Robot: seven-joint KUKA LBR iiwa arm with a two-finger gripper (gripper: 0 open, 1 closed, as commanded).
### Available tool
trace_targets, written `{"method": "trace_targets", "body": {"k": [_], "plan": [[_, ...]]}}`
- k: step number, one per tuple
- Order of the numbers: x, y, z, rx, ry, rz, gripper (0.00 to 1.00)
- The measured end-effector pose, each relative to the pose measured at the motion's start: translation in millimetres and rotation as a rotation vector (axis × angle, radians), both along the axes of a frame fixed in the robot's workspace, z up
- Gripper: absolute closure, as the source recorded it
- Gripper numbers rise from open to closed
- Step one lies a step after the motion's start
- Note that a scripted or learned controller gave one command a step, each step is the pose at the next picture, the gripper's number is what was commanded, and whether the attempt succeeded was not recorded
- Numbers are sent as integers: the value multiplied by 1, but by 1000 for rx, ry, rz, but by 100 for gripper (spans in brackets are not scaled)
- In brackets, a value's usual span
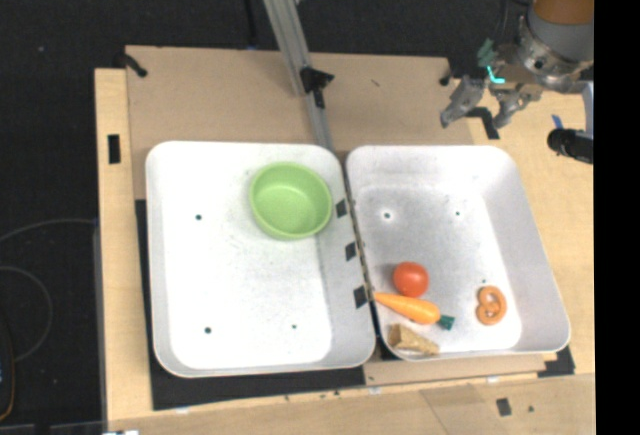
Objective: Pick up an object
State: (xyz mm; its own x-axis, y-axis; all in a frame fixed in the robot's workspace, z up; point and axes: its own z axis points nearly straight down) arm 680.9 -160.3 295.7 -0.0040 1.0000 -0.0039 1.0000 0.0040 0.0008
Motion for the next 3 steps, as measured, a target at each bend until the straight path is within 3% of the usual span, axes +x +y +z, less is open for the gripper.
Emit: {"method": "trace_targets", "body": {"k": [3], "plan": [[-11, -16, -185, 2, 6, -6, 0]]}}
